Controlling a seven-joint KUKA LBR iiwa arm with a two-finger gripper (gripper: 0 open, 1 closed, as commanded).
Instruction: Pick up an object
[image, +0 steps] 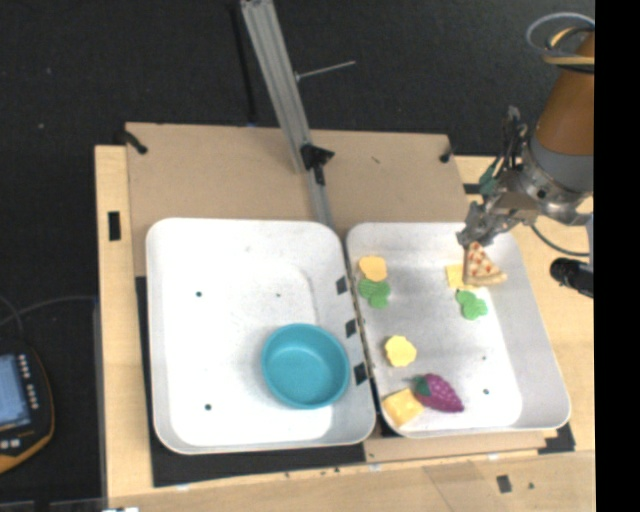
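My gripper (477, 240) hangs over the far right corner of the right bin (520, 340). A toy pizza slice (484, 265) dangles point-up from it, pinched between the fingers and overlapping the bin's right rim. Just below it, a small yellow piece (456, 276) and a green piece (471, 305) lie on the bin floor. Other items in the right bin are a yellow piece (372, 268), a green piece (376, 292), a yellow piece (400, 351), purple grapes (438, 392) and a yellow wedge (402, 407).
The left bin (200, 300) holds a blue bowl (303, 365) near its front right. A slanted metal pole (290, 110) rises from the far junction of the two bins. A handheld controller (18, 400) lies at the left edge.
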